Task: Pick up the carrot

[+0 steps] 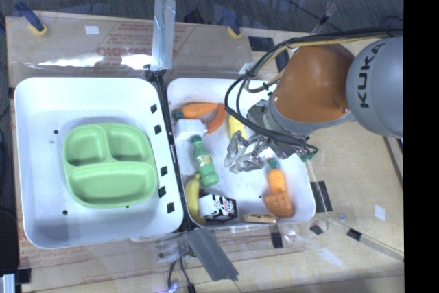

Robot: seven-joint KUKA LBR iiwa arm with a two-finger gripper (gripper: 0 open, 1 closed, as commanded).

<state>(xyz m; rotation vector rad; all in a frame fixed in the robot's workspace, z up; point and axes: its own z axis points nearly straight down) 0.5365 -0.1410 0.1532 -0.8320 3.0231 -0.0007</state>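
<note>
The carrot (276, 181) lies in the right bin (302, 178), near its right wall. It is a short orange piece with a green stub at its upper end. My gripper (245, 158) hangs over the middle of that bin, just left of the carrot's green end. Its metal fingers (234, 149) stand open, and nothing shows between them. The orange band and grey wrist of the arm (315, 86) cover the bin's upper right corner.
The right bin also holds a green bottle (204, 161), a banana (193, 194), a black-and-white carton (219, 207), long orange pieces (200, 110) at the top and a ridged orange piece (279, 204) below the carrot. A green divided plate (108, 165) sits in the left bin (34, 113).
</note>
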